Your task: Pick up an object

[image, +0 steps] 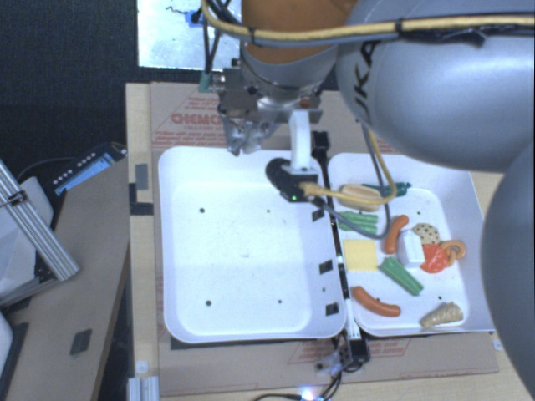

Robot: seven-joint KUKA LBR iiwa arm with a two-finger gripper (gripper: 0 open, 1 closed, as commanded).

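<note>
Tool (242,140) hangs over the far edge of the left bin (184,307); can't tell its state, nothing seen held. Pickable toy food sits in the right bin (468,224): sausage (376,301), cheese slice (362,255), green bean (401,276). Wrong bin for a grab, I'd judge.

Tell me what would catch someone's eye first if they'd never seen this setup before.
The big grey arm with its orange band fills the top and right, with the gripper hanging over the far edge of the left bin. Next comes the cluster of bright toy food in the right bin: a yellow cheese slice, two sausages, green beans and an ice-cream cone.
</note>
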